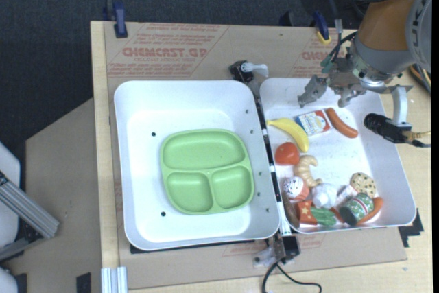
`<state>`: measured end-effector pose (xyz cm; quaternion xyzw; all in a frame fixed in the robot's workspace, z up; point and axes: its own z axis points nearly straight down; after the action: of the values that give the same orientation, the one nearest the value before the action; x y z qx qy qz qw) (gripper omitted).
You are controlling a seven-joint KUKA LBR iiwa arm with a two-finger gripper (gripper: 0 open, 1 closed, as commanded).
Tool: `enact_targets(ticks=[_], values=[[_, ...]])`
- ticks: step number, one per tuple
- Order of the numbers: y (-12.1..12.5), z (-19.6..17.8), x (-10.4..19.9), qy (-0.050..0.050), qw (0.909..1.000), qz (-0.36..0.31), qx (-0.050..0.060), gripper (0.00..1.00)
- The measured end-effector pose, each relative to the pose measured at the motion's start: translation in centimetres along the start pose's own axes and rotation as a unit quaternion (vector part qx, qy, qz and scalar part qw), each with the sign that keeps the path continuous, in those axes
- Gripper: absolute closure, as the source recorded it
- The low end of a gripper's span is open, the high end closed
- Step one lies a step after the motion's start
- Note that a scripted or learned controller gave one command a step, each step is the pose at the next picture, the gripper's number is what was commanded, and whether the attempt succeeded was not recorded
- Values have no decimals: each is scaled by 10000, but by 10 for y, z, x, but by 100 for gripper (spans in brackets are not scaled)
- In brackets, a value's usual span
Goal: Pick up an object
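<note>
Camera view, front to back. Cable (288, 276) at bench front edge, nearest cam. Right bin (394, 171), front corner: toy food pile, cookie (362, 183), can (355, 208), carrot (375, 208), green veg (325, 219), white ball (293, 186), all touching or overlapping. Mid bin: tomato (287, 153), croissant (306, 165) just beside it. Further back: banana (291, 131), carton (314, 123) touching banana, hot dog (342, 123) just right of carton. Left bin (137, 147) holds green tray (204, 169), 3 compartments, nothing in them.

Gripper (329, 94) w/ fingers spread, open, nothing between them, hovering over back of right bin, above carton/hot dog. Left finger (309, 94) near carton's far side, right finger near hot dog top end.

Step, my read: approach, pre-grasp, pick not yet done. Likely target = carton or hot dog, closest to tool. To do it well: centre one item between fingers, not both; hot dog lies diagonal so align fingers across its short axis; go straight down. Risk: carton touches banana, finger may land on it or nudge it. Front pile too cluttered, avoid.
</note>
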<state>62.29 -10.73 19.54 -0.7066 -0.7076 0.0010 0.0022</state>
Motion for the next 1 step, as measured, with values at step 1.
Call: enact_targets(ticks=[1], values=[[-33, 117, 13, 4, 10000, 9, 18, 0]])
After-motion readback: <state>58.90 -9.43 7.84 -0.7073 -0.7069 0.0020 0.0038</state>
